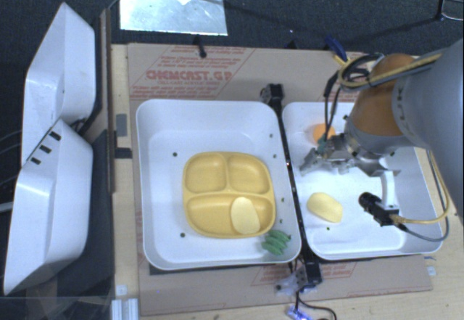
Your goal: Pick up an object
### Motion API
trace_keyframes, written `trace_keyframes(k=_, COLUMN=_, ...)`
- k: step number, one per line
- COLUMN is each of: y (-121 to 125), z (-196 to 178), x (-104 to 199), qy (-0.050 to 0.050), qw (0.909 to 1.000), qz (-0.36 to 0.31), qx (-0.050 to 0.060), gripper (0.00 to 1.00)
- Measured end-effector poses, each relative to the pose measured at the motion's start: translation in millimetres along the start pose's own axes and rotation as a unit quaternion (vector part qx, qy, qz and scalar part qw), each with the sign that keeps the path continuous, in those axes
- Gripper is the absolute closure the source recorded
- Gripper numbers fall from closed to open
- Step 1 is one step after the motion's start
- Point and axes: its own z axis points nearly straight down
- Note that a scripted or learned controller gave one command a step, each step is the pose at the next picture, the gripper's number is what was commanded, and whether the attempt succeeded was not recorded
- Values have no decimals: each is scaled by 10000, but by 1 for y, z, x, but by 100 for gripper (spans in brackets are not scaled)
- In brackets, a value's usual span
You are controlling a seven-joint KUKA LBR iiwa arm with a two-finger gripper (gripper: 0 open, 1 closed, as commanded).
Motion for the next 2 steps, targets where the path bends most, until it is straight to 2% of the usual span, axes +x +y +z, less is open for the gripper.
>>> trace_keyframes(k=1, y=57, z=13, x=-1, qy=0, qw=10000, qz=5, qx=10, gripper=0)
trace_keyframes(k=2, y=8, z=-109, x=42, qy=6, qw=10000, qz=-7, qx=-43, gripper=0)
